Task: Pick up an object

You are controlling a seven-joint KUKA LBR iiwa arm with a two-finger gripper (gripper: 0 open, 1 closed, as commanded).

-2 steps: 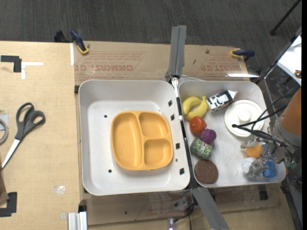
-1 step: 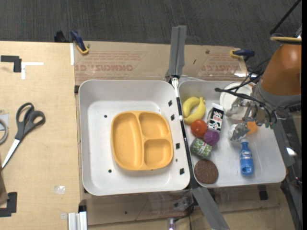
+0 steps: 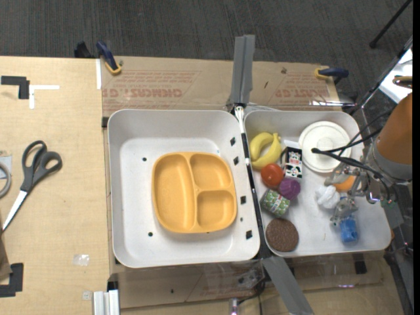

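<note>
The right bin (image 3: 374,241) holds several small objects. A yellow banana (image 3: 264,147) lies at its far left, with a red ball (image 3: 272,174), a purple piece (image 3: 289,188), a green piece (image 3: 275,203) and a brown disc (image 3: 282,234) below it. A black-and-white box (image 3: 293,163) sits beside a white round dish (image 3: 325,146). My gripper (image 3: 346,199) hangs low over the bin's right part, right over a white crumpled item (image 3: 326,196), an orange piece (image 3: 345,183) and a blue toy (image 3: 348,230). It partly hides what lies beneath it.
The left bin (image 3: 125,195) carries an orange divided plate (image 3: 194,191). Scissors (image 3: 31,170) lie on the wooden bench at the left. A grey divider bar (image 3: 243,71) runs between the bins. Dark cables (image 3: 341,151) cross the dish.
</note>
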